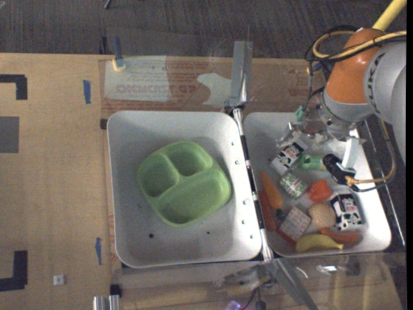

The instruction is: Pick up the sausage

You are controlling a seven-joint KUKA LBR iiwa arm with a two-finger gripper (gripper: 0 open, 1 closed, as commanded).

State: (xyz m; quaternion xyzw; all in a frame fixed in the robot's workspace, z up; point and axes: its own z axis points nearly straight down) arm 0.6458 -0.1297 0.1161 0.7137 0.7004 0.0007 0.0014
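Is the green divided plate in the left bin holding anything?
Empty. The green divided plate lies flat in the left bin, and all three of its compartments show bare green.

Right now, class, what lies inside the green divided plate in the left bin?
The green divided plate shows bare green compartments with no food in them. The bin floor beneath it is covered from view.

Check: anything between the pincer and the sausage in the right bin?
Yes. The pincer hovers at the white bin's far end; the reddish-brown toy sausage lies at the near edge, yellow toy banana overlapping its left end, black-and-white carton beside it.
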